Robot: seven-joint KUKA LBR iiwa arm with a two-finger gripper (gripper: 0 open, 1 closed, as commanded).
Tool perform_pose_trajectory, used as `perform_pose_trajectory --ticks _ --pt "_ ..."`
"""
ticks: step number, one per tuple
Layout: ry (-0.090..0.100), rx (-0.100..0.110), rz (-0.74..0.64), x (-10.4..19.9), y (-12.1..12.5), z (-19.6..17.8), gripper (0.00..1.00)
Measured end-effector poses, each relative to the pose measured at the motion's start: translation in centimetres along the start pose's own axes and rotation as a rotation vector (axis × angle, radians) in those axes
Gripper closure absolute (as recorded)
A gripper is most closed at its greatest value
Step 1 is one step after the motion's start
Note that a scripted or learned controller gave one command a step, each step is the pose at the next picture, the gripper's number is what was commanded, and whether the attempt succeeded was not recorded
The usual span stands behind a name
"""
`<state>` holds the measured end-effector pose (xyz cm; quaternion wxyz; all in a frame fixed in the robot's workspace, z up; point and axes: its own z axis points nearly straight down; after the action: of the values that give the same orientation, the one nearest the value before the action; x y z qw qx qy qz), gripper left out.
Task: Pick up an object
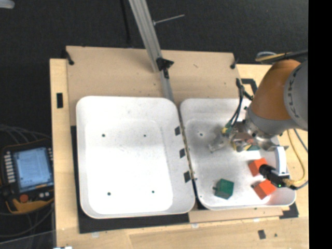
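Camera view looks down on two white bins that stand side by side on the bench. The left bin (88,154) has nothing but a few dark dots on its floor. In the right bin (205,123) the arm (277,95) comes from the right, and the gripper (228,140) hangs low over the middle of the bin floor. How wide it stands cannot be told, and no object can be made out in it. A green block (224,188) lies near the front wall of this bin. Two orange blocks (262,179) lie at the front right corner, beside a black part of the arm.
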<state>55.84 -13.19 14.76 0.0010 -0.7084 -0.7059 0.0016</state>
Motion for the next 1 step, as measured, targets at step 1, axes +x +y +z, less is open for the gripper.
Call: perform_pose_trajectory --ticks 1 --pt "-0.002 -0.005 -0.002 -0.15 0.08 5.06 0.0"
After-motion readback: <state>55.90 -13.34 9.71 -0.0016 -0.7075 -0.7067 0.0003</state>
